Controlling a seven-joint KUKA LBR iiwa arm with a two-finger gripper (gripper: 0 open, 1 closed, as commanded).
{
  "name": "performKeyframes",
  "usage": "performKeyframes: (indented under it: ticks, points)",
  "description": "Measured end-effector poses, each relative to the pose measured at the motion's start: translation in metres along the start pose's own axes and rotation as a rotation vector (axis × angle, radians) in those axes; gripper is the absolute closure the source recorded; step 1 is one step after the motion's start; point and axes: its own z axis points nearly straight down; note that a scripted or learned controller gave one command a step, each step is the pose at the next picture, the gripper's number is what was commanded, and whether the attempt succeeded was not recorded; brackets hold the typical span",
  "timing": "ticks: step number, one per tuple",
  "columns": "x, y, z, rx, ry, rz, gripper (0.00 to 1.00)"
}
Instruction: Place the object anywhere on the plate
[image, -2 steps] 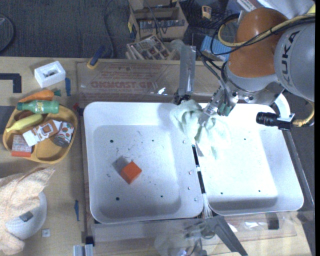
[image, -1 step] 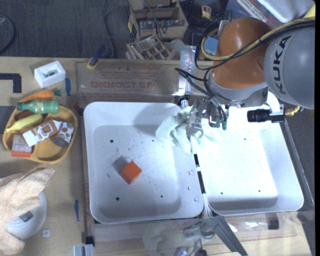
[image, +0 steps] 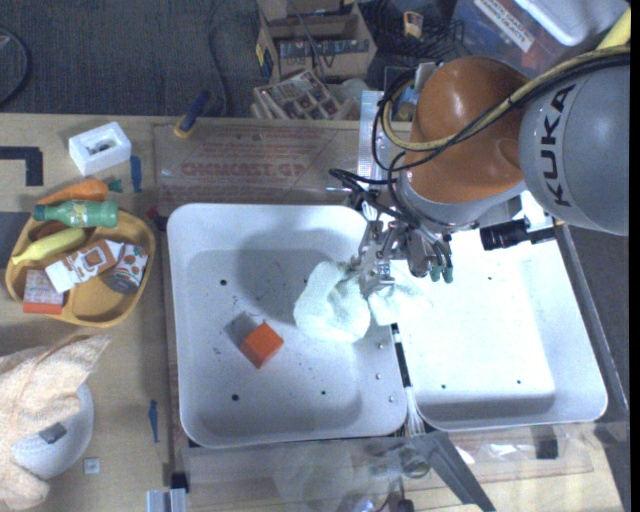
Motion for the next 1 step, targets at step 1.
performKeyframes:
  ticks: [1]
  points:
    - [0.0342,0.0417,0.0046,0.0,0.0,-0.005,1.0]
